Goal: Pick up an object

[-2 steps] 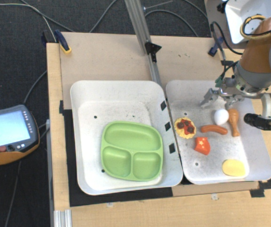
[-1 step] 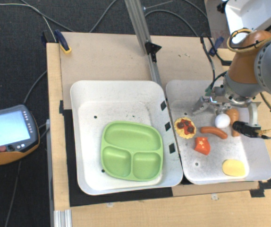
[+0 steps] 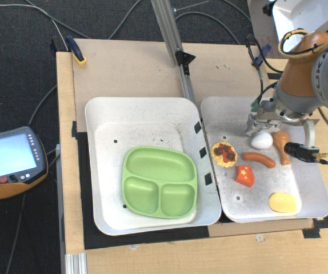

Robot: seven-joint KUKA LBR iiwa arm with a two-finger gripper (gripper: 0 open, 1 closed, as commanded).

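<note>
Nearest you, the yellow piece (image 3: 283, 202) sits at the right bin's (image 3: 312, 182) front edge, while your gripper (image 3: 262, 125) hangs over the white egg (image 3: 261, 140) near its back edge, grasp state unreadable, so descend squarely.

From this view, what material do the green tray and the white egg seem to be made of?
Green tray: probably moulded plastic, smooth and matte, uniform colour with rounded compartments. White egg: likely plastic toy food, with a smooth, slightly glossy surface; too small to be certain.
</note>
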